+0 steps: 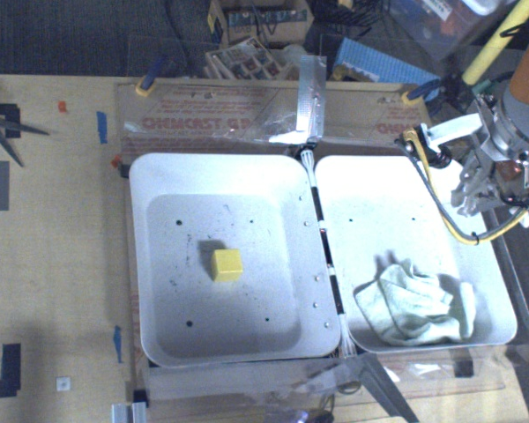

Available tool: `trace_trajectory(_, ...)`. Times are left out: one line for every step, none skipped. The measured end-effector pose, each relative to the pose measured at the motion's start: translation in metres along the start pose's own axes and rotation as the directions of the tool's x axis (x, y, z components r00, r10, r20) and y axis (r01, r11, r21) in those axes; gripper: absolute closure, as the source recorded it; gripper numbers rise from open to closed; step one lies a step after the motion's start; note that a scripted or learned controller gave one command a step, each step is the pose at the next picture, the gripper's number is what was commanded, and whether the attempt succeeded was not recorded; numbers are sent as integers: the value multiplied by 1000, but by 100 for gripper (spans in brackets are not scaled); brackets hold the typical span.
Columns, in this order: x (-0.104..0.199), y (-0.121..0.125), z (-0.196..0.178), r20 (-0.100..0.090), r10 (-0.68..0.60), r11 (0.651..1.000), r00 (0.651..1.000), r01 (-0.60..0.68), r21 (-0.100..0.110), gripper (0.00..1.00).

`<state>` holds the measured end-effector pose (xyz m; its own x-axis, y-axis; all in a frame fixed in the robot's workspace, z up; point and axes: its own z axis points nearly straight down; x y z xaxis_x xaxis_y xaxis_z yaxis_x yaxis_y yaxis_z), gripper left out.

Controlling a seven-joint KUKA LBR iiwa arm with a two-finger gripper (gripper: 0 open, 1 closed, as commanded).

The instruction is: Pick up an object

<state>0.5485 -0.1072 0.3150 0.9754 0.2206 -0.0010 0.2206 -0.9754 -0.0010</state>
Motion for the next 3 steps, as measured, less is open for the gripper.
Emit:
trace_trajectory(1,-2,-10,1,-4,1000,1000,4,0,100)
trace_trajectory(-33,7,-9,2,17,1000,1000,-17,2,100)
trace_trajectory(-32,6,-19,3,14,1000,1000,-14,2,100)
